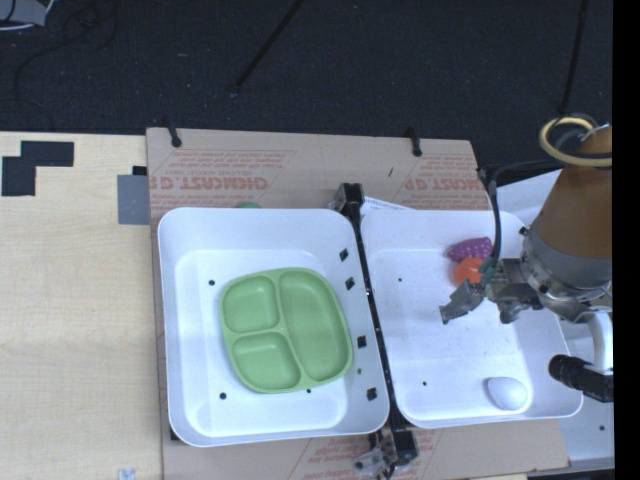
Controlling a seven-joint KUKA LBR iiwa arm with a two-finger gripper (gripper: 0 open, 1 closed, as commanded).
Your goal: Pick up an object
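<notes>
Hovers low in the shallow white right bin (420, 393), grey two-finger gripper (478, 303) parted and gripping nothing, beside a small orange object (466, 270).

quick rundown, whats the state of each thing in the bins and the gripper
green divided plate: lying flat in the left bin, right way up
purple object: in the right bin, touching the orange object
white egg-shaped object: resting alone near the right bin's front corner
gripper: low over the right bin, beside the orange object
</notes>
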